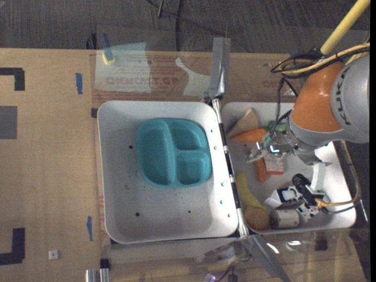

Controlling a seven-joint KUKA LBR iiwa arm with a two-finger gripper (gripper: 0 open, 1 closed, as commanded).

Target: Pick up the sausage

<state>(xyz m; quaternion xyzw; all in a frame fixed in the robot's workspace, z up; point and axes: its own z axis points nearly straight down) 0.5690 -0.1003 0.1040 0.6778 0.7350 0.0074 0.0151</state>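
Two white bins sit side by side on the bench. The left bin (117, 216) holds a teal divided plate (174, 152). In the right bin (341, 213), the gripper (265, 152) hangs over a small reddish sausage (261, 170), just beside an orange carrot (248, 136). A yellow banana (247, 191) lies along the bin's left wall.

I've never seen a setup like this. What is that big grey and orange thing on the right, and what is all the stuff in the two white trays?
It is a robot arm, seen by one camera looking down from above. Its gripper hangs over the right bin, just above a small reddish sausage, the thing it should pick up. That bin also holds toy food: a carrot, a wedge of bread, a banana and a can. The left bin holds a teal divided plate.
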